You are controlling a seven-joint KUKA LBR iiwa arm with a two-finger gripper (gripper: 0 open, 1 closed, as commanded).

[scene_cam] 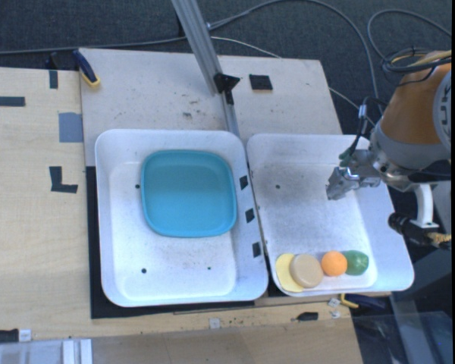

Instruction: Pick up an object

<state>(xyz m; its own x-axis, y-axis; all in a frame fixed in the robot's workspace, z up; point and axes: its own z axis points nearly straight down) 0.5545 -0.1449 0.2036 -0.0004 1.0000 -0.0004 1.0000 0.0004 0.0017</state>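
Note:
Along the near edge of the right bin [303, 203] lie several small objects: a yellow flat piece [285, 273], a tan round one [306, 270], an orange ball [334, 264] and a green one [356, 262]. My gripper [338, 184] hangs over the right side of that bin, well above and behind these objects. Nothing shows between its fingers. The left bin [121, 226] holds a blue square plate [188, 192].
A slanted metal pole [205, 44] rises from the bench behind the bins. A black divider with clips [248, 214] runs between the two bins. Cables [349, 29] lie on the dark floor at the back right.

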